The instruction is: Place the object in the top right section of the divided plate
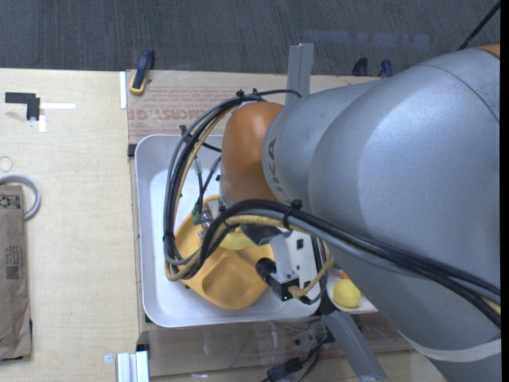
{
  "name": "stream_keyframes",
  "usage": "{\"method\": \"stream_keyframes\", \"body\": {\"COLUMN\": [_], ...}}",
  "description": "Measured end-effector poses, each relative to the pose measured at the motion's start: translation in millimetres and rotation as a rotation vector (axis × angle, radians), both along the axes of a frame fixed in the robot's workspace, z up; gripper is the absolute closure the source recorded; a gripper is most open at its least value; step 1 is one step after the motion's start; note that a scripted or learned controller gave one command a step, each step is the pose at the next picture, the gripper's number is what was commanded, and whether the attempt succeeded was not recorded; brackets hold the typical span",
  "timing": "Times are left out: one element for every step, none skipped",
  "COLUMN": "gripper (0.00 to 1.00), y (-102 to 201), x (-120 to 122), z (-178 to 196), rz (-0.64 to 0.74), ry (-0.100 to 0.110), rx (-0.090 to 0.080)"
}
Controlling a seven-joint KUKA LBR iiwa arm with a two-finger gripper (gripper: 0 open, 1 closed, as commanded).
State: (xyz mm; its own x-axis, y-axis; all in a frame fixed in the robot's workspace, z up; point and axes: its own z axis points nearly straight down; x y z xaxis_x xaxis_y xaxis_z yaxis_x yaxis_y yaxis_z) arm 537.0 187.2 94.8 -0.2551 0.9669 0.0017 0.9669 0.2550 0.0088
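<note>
From the overhead camera, the grey arm [382, 157] is reaching in from the right and leaning low over the white bin [155, 293], which is sitting towards the near edge of the bench [71, 213]. Its wrist is hanging right above the yellow divided plate [231, 285], which is lying in the near half of the bin. I take this to be the reason for the pose: the arm is working over the plate's sections, not hunting elsewhere. Black cables [179, 181] are looping out over the bin's left side, trailing slack so the wrist can turn.

Whether the fingers are spread or pinching anything I cannot tell, since the wrist is hiding them.

A small round yellow thing [346, 293] is lying by the bin's near right edge, just beside the plate and outside it. I am judging this to be the object to be placed, though I am not certain of it. If so, it is not yet sitting in any section.

A brown paper bag [12, 269] is resting at the bench's left edge, well apart from all this.
</note>
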Motion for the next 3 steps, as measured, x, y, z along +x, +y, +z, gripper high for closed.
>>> {"method": "stream_keyframes", "body": {"gripper": [1.0,1.0,1.0], "y": [35.9,30.4,31.9], "x": [-44.6,-49.2,-55.3], "z": [1.9,64.8,1.0], "rz": [-0.007,0.191,0.463], "ry": [-0.005,0.01,-0.008], "rx": [0.003,-0.007,-0.003]}}
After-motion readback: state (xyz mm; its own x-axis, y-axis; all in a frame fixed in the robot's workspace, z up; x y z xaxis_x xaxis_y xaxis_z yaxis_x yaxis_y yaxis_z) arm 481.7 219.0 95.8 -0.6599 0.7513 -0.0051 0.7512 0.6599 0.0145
